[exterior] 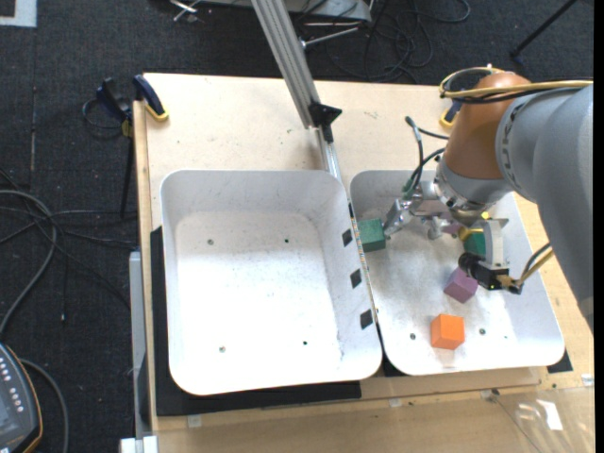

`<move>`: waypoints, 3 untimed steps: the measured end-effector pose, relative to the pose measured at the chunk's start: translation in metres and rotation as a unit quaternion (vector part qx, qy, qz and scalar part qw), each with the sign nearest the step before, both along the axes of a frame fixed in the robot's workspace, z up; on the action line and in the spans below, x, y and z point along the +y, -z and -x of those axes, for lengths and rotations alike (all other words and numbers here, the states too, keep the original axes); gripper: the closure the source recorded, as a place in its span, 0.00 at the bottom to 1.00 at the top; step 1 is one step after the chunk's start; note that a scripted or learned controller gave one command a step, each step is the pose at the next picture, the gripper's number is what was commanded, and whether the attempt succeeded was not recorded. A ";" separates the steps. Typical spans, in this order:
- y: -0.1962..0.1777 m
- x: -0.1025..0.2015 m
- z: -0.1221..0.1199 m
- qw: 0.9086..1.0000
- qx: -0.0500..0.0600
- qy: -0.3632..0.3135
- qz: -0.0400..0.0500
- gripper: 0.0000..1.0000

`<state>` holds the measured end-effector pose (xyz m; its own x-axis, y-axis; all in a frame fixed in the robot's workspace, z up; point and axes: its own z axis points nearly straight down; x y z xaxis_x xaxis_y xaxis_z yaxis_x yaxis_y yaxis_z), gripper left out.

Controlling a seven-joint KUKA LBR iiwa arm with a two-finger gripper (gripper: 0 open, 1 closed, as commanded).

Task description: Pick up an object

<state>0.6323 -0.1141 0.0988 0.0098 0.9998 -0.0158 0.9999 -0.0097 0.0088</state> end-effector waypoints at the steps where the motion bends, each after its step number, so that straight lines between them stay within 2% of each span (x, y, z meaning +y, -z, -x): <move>1: 0.003 -0.024 -0.048 1.000 0.002 -0.005 -0.008 0.00; 2: 0.003 0.015 -0.004 1.000 0.006 -0.007 -0.009 0.00; 3: 0.003 0.004 0.008 1.000 0.005 -0.004 -0.008 0.00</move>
